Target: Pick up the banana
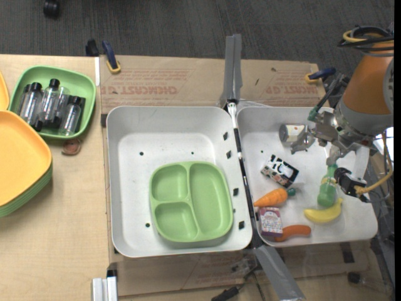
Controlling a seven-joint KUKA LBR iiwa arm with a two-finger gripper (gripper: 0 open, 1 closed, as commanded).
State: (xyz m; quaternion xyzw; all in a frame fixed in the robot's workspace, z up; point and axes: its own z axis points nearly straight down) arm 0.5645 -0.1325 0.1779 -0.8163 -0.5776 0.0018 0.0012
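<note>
Approaching, judging by the layout: tool [313,133] hovering over the far part of the right bin [263,121], finger state impossible to tell, banana [324,212] lying untouched near the bin's near right corner beside a green bottle [327,190], next needing a descent nearer.

A green divided tray [191,201] lies in the left bin [125,168], while the right bin [263,130] holds a carrot [270,198], a green bottle [327,192] and a small carton [271,222]; orange plates [22,165] sit far left on the tabletop [75,231].
</note>
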